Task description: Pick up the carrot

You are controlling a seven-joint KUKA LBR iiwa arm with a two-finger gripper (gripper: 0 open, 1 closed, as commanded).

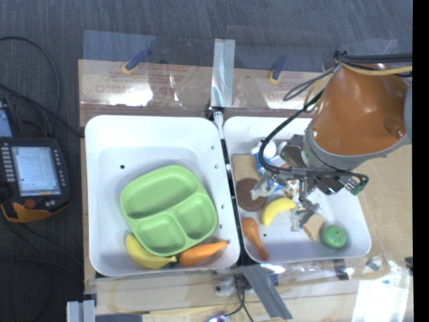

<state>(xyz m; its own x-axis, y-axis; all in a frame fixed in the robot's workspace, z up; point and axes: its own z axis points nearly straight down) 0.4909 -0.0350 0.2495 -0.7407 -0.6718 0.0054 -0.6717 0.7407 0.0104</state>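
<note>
- We are watching the arm [362,106] reaching in from the right and covering much of the right bin [355,247]; its bulk is hiding things beneath it, so a descent risks knocking them.
- We are seeing two carrots, which is the main hazard: one carrot in the left bin [202,251] is lying at the front edge, touching the green divided plate [169,208], and a second, darker carrot in the right bin [254,237] is lying near that bin's front left corner.
- We judge a grasp on either could slip, since both are tapered and lying against or close to bin walls.
- We are noting the gripper [303,203] hanging over the right bin's middle, near the yellow banana piece [277,210], the brown cookie [249,194] and the green apple [334,236], so it may close on the wrong thing.
- We cannot tell how the gripper is set; cables are blurring that area.
- We are seeing both bins sitting on a cardboard-covered bench [107,86], over grey carpet [201,5].
- We are also noting a teach pendant [35,170] lying left of the bench, well apart.
</note>
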